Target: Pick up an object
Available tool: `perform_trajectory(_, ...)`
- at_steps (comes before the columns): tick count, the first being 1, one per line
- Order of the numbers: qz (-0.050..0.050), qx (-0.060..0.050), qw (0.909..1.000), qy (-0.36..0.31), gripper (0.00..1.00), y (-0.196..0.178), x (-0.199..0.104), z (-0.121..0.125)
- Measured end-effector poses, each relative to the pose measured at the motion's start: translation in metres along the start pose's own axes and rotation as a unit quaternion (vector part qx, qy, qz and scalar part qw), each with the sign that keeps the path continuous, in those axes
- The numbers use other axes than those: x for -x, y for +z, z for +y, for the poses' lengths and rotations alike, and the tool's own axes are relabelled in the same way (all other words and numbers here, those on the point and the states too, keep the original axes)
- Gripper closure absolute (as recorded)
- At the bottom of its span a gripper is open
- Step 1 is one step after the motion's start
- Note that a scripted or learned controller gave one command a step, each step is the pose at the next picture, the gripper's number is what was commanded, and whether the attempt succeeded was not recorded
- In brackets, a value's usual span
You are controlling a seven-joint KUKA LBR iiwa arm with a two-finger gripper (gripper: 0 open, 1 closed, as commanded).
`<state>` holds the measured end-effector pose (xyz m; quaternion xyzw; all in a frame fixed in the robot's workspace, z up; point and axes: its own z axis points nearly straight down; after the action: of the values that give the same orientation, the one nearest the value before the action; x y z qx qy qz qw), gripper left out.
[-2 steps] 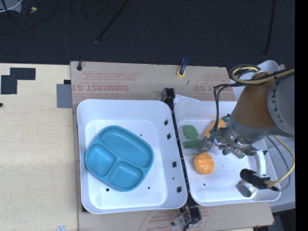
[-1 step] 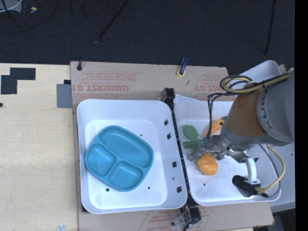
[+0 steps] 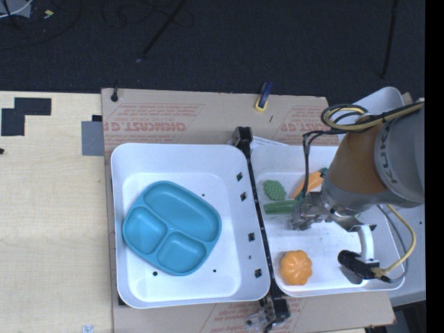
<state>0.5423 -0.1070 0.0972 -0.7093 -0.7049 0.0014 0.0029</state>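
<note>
Lowest in the frame, near the bottom rim of the right bin (image 3: 326, 247), I see an orange pumpkin-shaped piece (image 3: 295, 267) lying by itself, apart from the hand. Just above it the hand (image 3: 303, 217) sits low over the middle of that bin, with the grey and orange arm (image 3: 361, 165) coming in from the right. I cannot tell whether the hand is wide or narrow, and I see nothing held in it. A green stick (image 3: 279, 207) lies just left of the hand, its right end reaching it. Above that sits a bumpy green piece (image 3: 274, 188), and an orange piece (image 3: 313, 182) is partly hidden behind the arm. Across in the left bin (image 3: 180, 161) a blue divided plate (image 3: 172, 226) lies flat. Both bins rest on cardboard (image 3: 208, 120) on the pale table (image 3: 48, 220).
</note>
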Motion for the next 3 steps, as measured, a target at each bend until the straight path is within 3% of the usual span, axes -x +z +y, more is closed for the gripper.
perform_trajectory(2,-0.001,0.005,1.0,-0.003,1.0,-0.121,-0.007,0.0)
perform_trajectory(3,-0.001,0.002,1.0,-0.003,1.0,-0.13,-0.006,0.0)
